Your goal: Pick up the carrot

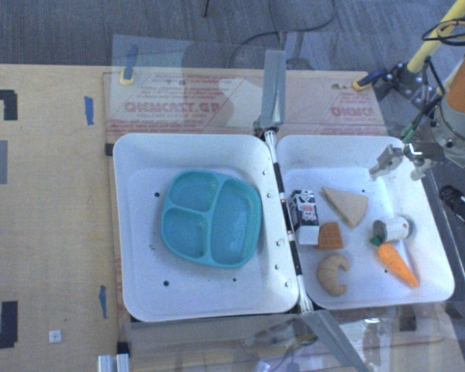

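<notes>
tool (401,161) hangs open and empty above the right bin (442,285), well apart from carrot (397,263).

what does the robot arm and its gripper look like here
The arm enters at the right edge: a grey body with an orange band above the wrist. Dark cables loop around the wrist area. The gripper is a small pale grey metal piece with two short fingers, seen over the upper right part of the right bin.
</notes>
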You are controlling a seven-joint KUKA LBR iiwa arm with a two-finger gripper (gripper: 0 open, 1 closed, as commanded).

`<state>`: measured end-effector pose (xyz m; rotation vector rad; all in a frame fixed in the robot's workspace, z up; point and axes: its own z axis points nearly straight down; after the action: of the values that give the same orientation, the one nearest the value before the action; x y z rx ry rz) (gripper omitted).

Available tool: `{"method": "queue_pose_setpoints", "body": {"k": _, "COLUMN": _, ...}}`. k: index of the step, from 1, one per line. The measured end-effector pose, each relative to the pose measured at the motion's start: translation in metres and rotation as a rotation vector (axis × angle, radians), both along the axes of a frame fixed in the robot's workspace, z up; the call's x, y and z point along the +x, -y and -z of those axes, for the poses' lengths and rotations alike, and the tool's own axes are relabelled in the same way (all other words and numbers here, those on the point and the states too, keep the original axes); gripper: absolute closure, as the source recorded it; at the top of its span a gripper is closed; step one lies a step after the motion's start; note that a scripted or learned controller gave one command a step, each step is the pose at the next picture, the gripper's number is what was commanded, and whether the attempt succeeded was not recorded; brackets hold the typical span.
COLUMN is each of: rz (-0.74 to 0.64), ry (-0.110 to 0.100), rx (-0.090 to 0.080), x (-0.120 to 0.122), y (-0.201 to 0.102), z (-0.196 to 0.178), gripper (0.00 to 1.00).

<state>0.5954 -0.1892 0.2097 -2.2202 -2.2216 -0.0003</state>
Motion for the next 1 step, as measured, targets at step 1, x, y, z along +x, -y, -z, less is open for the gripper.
{"method": "queue_pose_setpoints", "body": {"k": 1, "rz": -0.030, "ry": 0.001, "rx": 0.000, "x": -0.0613, "y": 0.0103, "z": 0.0712, "gripper": 0.00}}
